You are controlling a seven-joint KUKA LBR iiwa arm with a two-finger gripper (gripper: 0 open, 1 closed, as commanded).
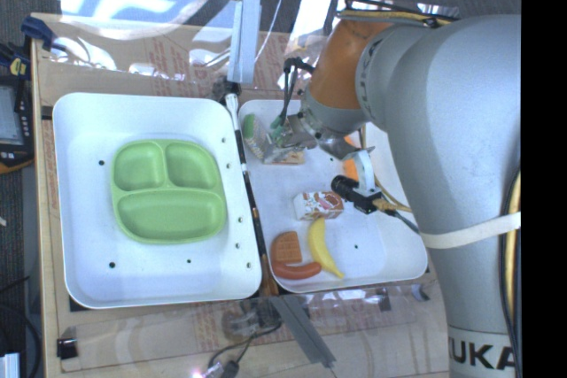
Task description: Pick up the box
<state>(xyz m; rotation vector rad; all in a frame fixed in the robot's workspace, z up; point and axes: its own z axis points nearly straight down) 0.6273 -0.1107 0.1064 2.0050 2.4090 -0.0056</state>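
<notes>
Plainly, the bulky grey KUKA arm with its orange wrist band (416, 84) covers much of the right-hand shallow white plastic bin (390, 257), and that bulk is the first hazard: it hides the far corner of the bin, so anything lying under the wrist could be pushed or trapped unseen. The left-hand shallow white plastic bin (75, 190) bears a pale green three-compartment plastic tray (168, 190) and plays no part, well apart from the work.

The two-finger metal pincer (285, 135) is down at the upper left of the right bin, close to the dividing wall, on top of a small clutter that includes a bit of green and a flat orange-and-pale packet (288, 158). Whether it is released or clenched I cannot tell; the tip is too small and muddled with the clutter to read. A likely failure, in my judgement, is that it closes on this clutter rather than on the target, or comes away with nothing.

The small white and red-brown printed cardboard box (319, 204) lies near the middle of the right bin, apart from the pincer, below it and slightly to the right in the picture. It is not between the jaws. A black cable connector (354, 193) hangs just beside the box's right edge and could snag or nudge it. Below the box lie a yellow plastic banana (324, 250) and a red-orange curved toy sausage (291, 257), near enough to be dragged along by a careless approach.
</notes>
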